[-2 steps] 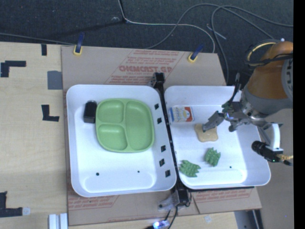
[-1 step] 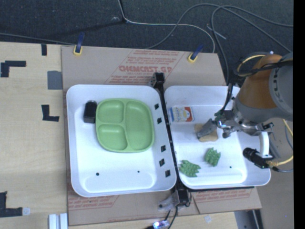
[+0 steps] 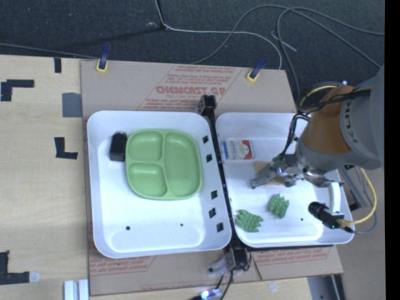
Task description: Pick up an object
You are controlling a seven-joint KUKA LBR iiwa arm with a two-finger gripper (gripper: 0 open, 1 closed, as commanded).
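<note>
Two green toys (image 3: 249,220), one tray (image 3: 164,164)

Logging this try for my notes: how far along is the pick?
Done: the arm has reached into the right bin, with the gripper low over its middle. In hand: nothing visible between the fingers. Left: the grasp and lift. Two green pieces and a small carton lie loose in that bin. The green tray and black block sit in the left bin.
</note>
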